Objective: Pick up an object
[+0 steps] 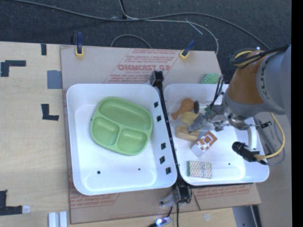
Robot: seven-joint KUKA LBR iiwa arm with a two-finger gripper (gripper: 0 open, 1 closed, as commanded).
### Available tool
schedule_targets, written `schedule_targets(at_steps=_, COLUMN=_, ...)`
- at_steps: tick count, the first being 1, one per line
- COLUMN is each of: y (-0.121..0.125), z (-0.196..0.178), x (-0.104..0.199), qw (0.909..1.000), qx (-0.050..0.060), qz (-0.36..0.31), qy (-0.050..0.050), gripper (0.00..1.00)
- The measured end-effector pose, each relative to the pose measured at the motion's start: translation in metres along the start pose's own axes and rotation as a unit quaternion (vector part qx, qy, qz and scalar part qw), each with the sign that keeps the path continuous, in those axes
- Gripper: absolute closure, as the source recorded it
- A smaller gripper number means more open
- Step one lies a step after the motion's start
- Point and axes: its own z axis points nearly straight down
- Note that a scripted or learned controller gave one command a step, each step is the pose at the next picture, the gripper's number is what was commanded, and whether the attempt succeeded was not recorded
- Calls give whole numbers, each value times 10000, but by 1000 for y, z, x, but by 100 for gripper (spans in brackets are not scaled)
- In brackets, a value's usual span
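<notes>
The right bin point(246, 171) holds several small things. A brown drumstick-shaped toy point(182, 107) and a yellowish piece point(189, 118) lie at its left. Below them are a tan bread-like stick point(184, 135) and a white and orange carton point(205, 143). A flat green patterned packet point(199, 169) lies near the front wall. My gripper point(202, 122) hangs low over the middle of this pile, just above the carton and beside the yellowish piece. Nothing visibly sits in its grasp. The arm's orange band point(244, 86) is to the right.
The left bin point(80, 164) carries a green divided plate point(122, 126). A black divider point(164, 131) runs between the bins. A green scrubby ball point(211, 78) sits behind the right bin. Cables point(270, 145) loop off the wrist at the right.
</notes>
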Motion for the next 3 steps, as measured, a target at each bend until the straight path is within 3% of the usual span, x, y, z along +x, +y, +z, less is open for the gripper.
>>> schedule_targets(at_steps=1, y=2, z=-14, x=0, qw=10000, qx=-35, qz=-7, qy=-5, gripper=100)
schedule_targets(at_steps=2, y=5, z=-74, x=7, qw=10000, qx=-3, qz=-5, qy=19, gripper=100)
schedule_targets(at_steps=3, y=6, z=-102, x=8, qw=10000, qx=8, qz=0, qy=21, gripper=100)
